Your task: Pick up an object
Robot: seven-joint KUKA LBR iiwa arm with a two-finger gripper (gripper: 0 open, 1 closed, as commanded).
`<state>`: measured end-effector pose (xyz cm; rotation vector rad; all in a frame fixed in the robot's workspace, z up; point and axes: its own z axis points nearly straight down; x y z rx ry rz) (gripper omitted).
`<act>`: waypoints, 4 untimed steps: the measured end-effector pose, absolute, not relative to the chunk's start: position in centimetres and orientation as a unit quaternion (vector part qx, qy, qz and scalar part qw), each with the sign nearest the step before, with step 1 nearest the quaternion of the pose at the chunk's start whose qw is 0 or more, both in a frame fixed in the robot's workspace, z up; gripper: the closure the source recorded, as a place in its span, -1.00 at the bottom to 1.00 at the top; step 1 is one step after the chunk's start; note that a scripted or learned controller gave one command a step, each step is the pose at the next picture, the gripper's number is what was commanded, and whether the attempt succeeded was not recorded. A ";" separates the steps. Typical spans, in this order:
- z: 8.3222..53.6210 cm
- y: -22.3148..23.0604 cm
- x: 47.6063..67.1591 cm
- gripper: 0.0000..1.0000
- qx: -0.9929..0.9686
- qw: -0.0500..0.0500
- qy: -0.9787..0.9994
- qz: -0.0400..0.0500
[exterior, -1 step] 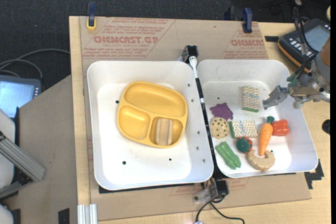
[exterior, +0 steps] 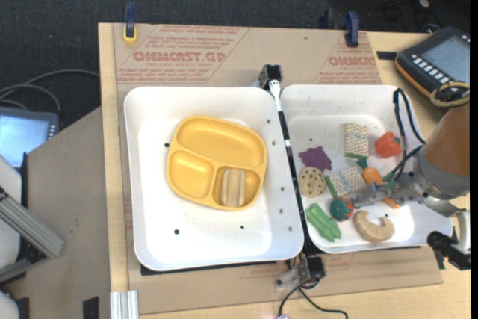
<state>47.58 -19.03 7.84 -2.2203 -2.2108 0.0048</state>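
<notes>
The right bin [exterior: 336, 92] holds several toy foods: a purple piece [exterior: 316, 158], a speckled cookie [exterior: 311, 180], a tall waffle cracker [exterior: 355, 137], a red-orange piece [exterior: 388, 145], a small orange piece [exterior: 372, 175], a checkered cracker [exterior: 347, 179], a green pickle [exterior: 323, 221], a tan bagel-shaped piece [exterior: 373, 226] and a teal-and-red piece [exterior: 340, 208]. My gripper [exterior: 371, 195] reaches in low from the right, just above the bagel piece and beside the checkered cracker. Its tips lie among the items.
The left bin [exterior: 149, 183] bears a yellow divided plate [exterior: 216, 160] with a bread-like piece [exterior: 232, 187] in one compartment. A black cable [exterior: 403, 116] loops over the right bin's far corner. A control pendant [exterior: 441, 63] lies at the bench's back right.
</notes>
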 end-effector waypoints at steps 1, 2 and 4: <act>8.4 -8.4 52.8 -1.00 -0.703 0.000 -0.711 -0.003; 8.5 -9.7 58.0 -1.00 -0.706 -0.002 -0.708 -0.001; 19.0 -1.1 52.4 1.00 -0.704 0.000 -0.710 -0.002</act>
